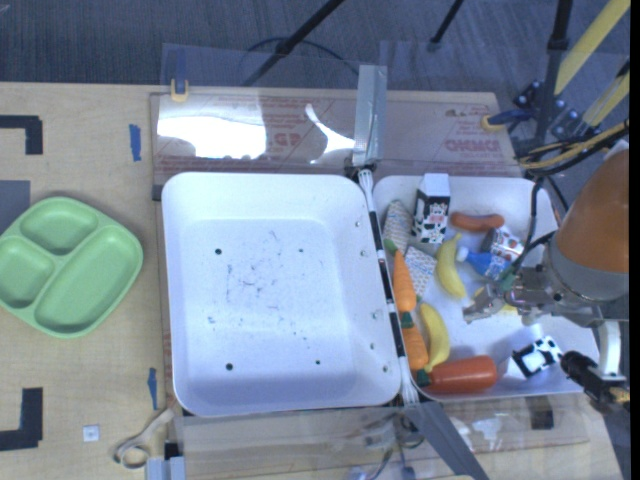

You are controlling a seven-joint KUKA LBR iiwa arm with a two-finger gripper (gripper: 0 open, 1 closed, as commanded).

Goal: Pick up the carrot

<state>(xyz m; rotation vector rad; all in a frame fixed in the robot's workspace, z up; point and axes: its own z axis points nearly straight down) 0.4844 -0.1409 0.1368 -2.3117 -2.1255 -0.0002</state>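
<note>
Wooden bench (90, 388), two white bins, arm over the right bin; carrot not yet taken.

At far left a green divided plate (66, 265) sits apart on the bench, clear of the work. Next, the left bin (200, 218) holds nothing. The carrot (403, 286) lies in the right bin (500, 184) along the left wall, beside two bananas (450, 268), likely tumbled there with the other toys. The gripper (490, 303) hovers right of it, over the clutter; whether it is spread or pressed together I cannot tell.

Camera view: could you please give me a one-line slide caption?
KUKA arm reaches into the right bin, where the carrot lies along the divider among toy foods.
</note>
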